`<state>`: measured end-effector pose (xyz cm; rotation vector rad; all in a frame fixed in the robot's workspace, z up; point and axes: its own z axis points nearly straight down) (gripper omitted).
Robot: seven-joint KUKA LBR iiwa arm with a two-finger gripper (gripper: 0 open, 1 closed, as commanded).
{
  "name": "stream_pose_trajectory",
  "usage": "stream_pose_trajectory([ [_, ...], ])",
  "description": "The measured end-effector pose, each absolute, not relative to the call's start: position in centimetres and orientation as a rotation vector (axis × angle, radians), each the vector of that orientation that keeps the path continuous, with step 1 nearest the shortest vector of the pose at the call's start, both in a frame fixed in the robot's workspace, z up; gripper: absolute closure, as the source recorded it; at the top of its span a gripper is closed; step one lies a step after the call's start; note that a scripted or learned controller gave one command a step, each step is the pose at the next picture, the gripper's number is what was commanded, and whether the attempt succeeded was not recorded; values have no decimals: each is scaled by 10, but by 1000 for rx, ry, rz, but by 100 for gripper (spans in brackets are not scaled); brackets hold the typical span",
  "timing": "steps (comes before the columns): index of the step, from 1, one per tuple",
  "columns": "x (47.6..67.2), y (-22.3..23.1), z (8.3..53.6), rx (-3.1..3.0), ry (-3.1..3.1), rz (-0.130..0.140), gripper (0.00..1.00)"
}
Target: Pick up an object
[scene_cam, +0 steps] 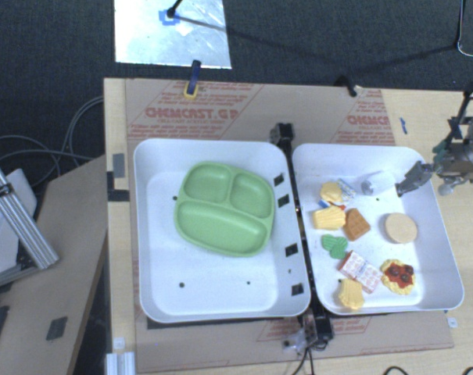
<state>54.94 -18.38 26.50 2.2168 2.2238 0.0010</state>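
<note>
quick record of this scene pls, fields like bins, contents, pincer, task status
left bin: holds a green divided plate
right bin: holds small toy foods
toy foods: round tan bun, pizza slice, brown bread piece, green leafy piece, yellow corn-like piece, red and white packet, yellow piece near the front edge
pincer: over the right bin's upper right part, above the bun
pincer contents: nothing seen between its tips
task status: no object picked up yet
</note>
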Motion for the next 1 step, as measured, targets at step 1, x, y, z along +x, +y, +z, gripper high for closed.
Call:
stream_pose_trajectory([
  [1, 547, -183, 203, 2222, 2225, -3, 0],
])
